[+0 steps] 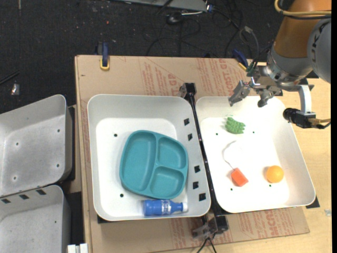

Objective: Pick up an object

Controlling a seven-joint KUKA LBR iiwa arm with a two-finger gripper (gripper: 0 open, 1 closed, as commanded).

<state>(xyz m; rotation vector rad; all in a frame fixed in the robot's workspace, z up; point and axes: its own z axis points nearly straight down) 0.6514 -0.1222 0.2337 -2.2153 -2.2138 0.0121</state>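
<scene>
The gripper hung spread wide, holding nothing, above the right bin's far edge. Centring over the green toy before descending seemed wisest.

Dark speckled floor — cables trailing — behind cardboard-topped bench.

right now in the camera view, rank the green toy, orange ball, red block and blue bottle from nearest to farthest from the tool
1. Green toy, right bin's upper part, just below the tool.
2. Red block and orange ball, lower right bin: too close to call.
3. Blue bottle, left bin's bottom edge, farthest.
</scene>
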